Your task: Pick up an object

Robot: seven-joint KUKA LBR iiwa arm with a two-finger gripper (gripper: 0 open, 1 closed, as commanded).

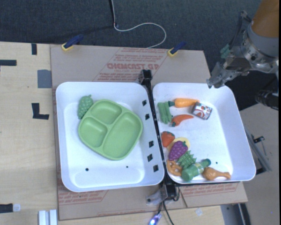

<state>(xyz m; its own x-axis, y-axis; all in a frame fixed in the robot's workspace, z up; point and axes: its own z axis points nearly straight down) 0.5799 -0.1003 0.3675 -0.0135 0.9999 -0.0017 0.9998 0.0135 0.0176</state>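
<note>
**Q:** Where do I find the gripper (214, 81) relative to the nearest pickable item?

**A:** At the upper right of the frame, over the top right corner of the right bin (234, 125). The small can (202, 110) lies below and slightly left of it, its long axis running up-left to down-right, just right of the carrot (185, 102).

**Q:** And the fingers?

**A:** I cannot tell whether they are apart or together; I see nothing held between them.
</note>
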